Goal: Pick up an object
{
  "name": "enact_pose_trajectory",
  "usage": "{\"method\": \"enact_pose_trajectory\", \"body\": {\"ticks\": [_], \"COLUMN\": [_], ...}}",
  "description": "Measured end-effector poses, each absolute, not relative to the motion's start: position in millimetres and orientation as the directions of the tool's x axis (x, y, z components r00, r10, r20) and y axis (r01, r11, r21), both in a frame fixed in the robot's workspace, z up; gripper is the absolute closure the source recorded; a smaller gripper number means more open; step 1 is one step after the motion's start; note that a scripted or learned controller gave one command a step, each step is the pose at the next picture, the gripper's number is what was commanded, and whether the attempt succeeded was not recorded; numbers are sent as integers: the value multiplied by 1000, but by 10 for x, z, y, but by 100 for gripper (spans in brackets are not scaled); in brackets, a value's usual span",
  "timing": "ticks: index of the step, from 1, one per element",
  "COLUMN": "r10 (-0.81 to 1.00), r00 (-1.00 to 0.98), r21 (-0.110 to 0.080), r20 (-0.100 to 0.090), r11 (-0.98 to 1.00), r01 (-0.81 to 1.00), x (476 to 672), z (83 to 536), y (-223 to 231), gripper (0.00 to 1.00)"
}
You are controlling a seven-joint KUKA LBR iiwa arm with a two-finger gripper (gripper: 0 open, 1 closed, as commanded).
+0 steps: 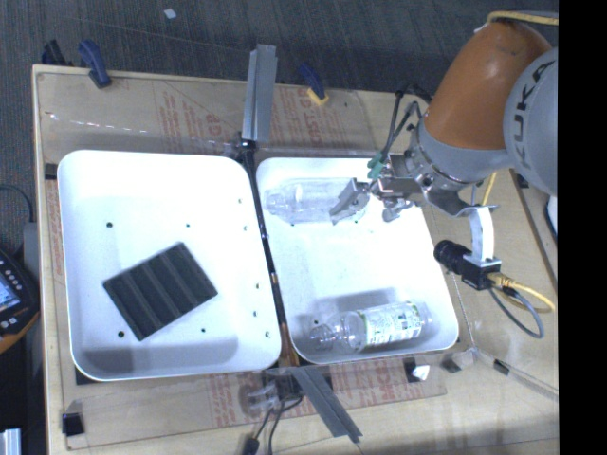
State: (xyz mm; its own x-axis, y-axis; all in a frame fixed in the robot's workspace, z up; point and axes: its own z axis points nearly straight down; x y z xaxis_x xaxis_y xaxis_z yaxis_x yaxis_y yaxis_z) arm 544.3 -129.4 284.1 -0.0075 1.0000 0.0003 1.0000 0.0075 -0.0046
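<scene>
Two clear plastic bottles lie in the right bin [432, 282]: one at the far end [296, 200], label-less and almost see-through, and one w/ a label at the near end [372, 325], both on their sides. The left bin [76, 254] has a dark ribbed slab [159, 289], lying flat and skewed. The gripper [365, 200] sits low over the far end of the right bin, fingers just beside the right end of the far bottle; can't tell how wide they're spread or if they touch it, and nothing is plainly held. My guess: the far bottle is the target. It looks empty, so very light, thin-walled, squashy under a pinch, slick and apt to roll or skid away. Best grab prob. across the round body mid-length, not the tapering end, w/ the fingers straddling it.
</scene>
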Motion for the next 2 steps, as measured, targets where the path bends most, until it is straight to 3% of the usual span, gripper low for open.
{"method": "enact_pose_trajectory", "body": {"ticks": [2], "r10": [990], "r00": [141], "r21": [-2], "r20": [0], "r11": [-141], "r01": [990], "x": [4770], "z": [1995], "y": [-1709], "gripper": [0]}}
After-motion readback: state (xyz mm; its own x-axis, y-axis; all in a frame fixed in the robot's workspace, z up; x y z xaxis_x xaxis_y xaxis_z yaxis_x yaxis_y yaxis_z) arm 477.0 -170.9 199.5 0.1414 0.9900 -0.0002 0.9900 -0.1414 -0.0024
